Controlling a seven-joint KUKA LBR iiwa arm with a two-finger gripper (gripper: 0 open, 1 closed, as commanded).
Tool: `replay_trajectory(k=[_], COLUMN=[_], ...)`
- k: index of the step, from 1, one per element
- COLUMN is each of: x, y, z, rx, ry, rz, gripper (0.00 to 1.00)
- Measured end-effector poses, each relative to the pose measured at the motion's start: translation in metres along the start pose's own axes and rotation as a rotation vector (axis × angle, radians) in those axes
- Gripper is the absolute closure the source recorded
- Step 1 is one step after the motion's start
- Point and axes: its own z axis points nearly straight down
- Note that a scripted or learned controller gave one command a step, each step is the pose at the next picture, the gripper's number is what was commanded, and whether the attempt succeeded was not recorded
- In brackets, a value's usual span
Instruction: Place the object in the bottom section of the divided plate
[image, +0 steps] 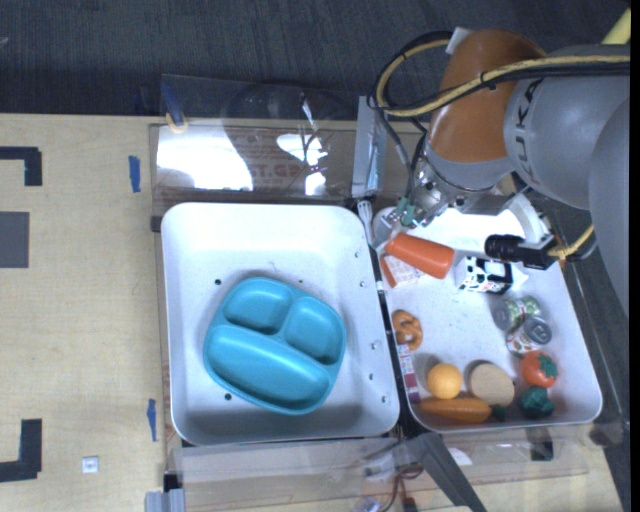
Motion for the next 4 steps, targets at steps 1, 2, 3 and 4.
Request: replay_trajectory(k=[1, 2, 3, 4], x=[0.047, 0.118, 0.182, 0.179], y=[0.044, 0.033, 0.074, 0.073], z=[-0.073, -0.05, -0.04, -0.041], rx=[-0.003, 0.007, 0.002, 0.001], ry=[-0.001, 0.003, 0.002, 0.0], rz=[0.411, 0.15, 0.079, 0.082], gripper=[1.0, 1.0, 1.0, 0.0])
